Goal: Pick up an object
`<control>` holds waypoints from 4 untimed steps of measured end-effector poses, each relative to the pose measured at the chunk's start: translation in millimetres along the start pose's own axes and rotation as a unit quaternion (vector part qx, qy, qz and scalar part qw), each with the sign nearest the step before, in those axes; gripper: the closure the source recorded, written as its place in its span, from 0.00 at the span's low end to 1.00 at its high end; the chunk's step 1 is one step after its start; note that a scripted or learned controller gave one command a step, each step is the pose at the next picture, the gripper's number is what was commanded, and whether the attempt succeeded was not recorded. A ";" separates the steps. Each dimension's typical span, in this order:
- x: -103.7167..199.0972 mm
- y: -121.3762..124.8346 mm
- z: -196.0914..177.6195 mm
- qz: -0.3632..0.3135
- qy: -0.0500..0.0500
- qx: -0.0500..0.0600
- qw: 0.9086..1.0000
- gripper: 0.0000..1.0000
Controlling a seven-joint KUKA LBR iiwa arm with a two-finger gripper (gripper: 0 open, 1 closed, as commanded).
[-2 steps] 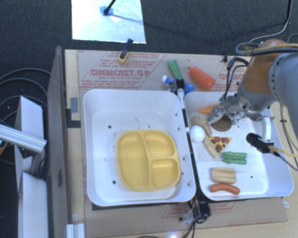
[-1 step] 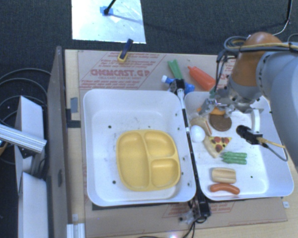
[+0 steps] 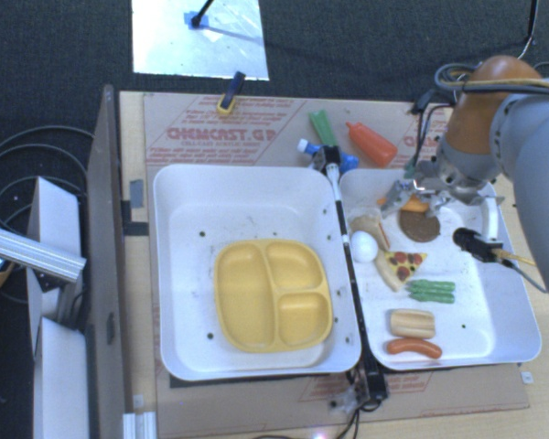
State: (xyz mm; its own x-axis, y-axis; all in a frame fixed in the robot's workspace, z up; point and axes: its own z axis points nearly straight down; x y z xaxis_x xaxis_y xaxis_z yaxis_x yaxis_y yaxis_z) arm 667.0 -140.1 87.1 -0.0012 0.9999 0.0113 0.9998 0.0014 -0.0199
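Note:
My gripper (image 3: 410, 193) hangs low over the back of the right bin (image 3: 512, 323), reaching in from the right. Just below it lies a small orange piece (image 3: 414, 206), and right in front of that a round brown patty (image 3: 420, 227). Further toy foods lie in this bin: a white egg (image 3: 363, 245), a beige piece (image 3: 371, 229), a pizza slice (image 3: 402, 267), green beans (image 3: 431, 290), a hot dog bun (image 3: 412, 322) and a red sausage (image 3: 414, 347). Whether the gripper touches the orange piece cannot be made out.
The left bin (image 3: 188, 208) holds a yellow divided plate (image 3: 274, 294). Behind the bins, on the cardboard, lie an orange bottle (image 3: 371, 144), a green item (image 3: 323, 128) and a blue item (image 3: 347, 163). A yellow-and-black tool (image 3: 229, 96) lies farther back.

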 end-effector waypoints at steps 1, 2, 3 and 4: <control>-4.8 -3.1 -8.9 0.000 -0.005 0.004 1.000 1.00; -3.4 -1.1 -9.8 -0.001 -0.004 0.000 1.000 0.00; 12.6 -0.8 1.5 -0.002 -0.009 -0.003 1.000 0.00; 11.6 -1.9 -8.3 -0.003 -0.008 0.000 1.000 1.00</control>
State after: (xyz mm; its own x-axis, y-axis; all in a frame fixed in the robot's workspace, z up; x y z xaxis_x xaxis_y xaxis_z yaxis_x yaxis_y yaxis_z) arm 665.2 -128.6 95.6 -0.0072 1.0000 -0.0051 0.9998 0.0071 -0.0197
